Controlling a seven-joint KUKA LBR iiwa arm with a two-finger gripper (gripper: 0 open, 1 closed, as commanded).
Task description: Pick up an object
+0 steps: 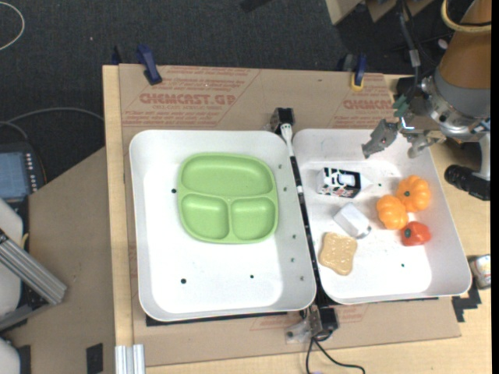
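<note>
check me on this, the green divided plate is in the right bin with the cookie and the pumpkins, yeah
Not quite. The camera view shows the green divided plate in the left bin, alone. The cookie and the pumpkins do lie in the right bin.

Dark grey carpet [156, 14] is covering the floor beyond the tabletop [70, 232], and a thin white cable [12, 22] is looping across it at the upper left. A brown board [226, 92] printed with red lettering is lying on the pale wood, with blue clamps [148, 62] gripping its far edge. A silver metal rail [31, 271] is slanting at the lower left, beside a small dark screen [12, 174]. Even, soft light is falling over everything.
</note>
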